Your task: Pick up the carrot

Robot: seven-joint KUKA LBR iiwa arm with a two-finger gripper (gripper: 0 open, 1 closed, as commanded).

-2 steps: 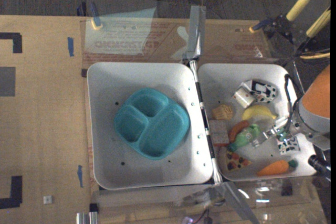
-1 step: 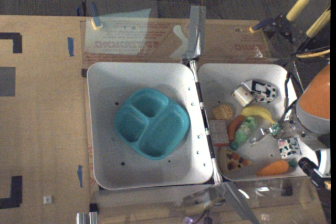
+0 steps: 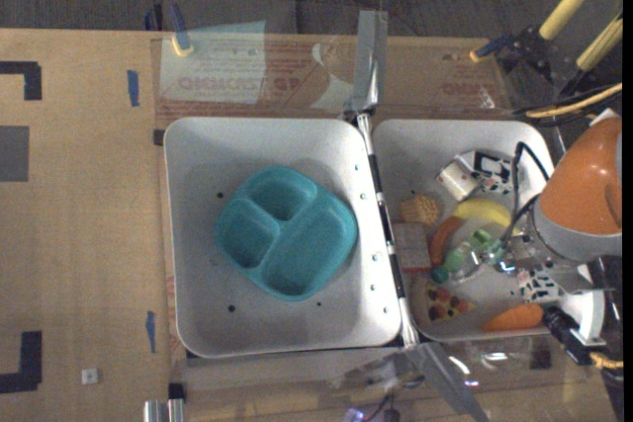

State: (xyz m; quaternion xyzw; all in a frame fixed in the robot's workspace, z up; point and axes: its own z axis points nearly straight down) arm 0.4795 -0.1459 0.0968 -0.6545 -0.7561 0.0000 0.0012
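The carrot (image 3: 514,317), a tapered orange piece lying almost level, rests near the front edge of the right shallow white bin (image 3: 396,145), and you will find it just below the wrist of the grey arm with its orange band (image 3: 586,193). You see the arm enter from the right and bend down over the right half of that bin, its orange band bulking large above a grey collar, with black cables looping round it. The two-finger gripper (image 3: 506,255) hangs low among the clutter, close beside a clear green-tinted bottle (image 3: 465,254) and a yellow rounded item (image 3: 482,211); you cannot tell how far its fingers are spread, nor whether they have hold of anything, because the wrist and glare hide them. The carrot lies apart from that point, toward the front of the bin. Also in this bin you can note a round tan biscuit-like piece (image 3: 421,209), a second orange piece (image 3: 444,236), a flat reddish-brown packet (image 3: 410,246), a dark tray of small coloured bits (image 3: 445,301) and a white boxy object with black markings (image 3: 477,171). The left shallow white bin (image 3: 198,153) holds a teal plastic compartment plate (image 3: 286,231). Behind the bins a flattened cardboard sheet (image 3: 435,74) carries red printing, too blurred and inverted to read.
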